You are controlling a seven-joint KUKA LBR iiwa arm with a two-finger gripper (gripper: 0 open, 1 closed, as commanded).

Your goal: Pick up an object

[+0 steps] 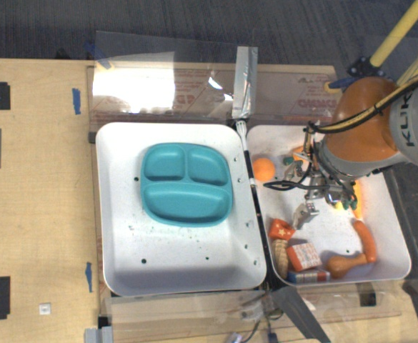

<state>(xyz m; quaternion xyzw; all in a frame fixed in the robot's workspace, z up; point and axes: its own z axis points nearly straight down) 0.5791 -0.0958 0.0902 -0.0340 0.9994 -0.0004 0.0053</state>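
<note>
My gripper (pixel 308 214) hangs over the middle of the right bin (pixel 394 213), below the arm's orange band. Its fingers point down at the bin floor with nothing visible between them. An orange ball (pixel 264 168) lies at the bin's upper left, up and left of the gripper. A red packet (pixel 281 229) and a red-and-white box (pixel 305 255) lie just below the gripper. An orange sausage (pixel 366 239) and a brown drumstick-shaped piece (pixel 343 264) rest at the lower right. A green item (pixel 349 202) peeks out from under the wrist.
The left bin (pixel 116 213) holds a teal divided plate (pixel 187 183). A divider wall (pixel 253 206) separates the two bins. A clear plastic sheet (pixel 166 84) stands behind the bins. Yellow and black cables (pixel 359 113) run along the arm.
</note>
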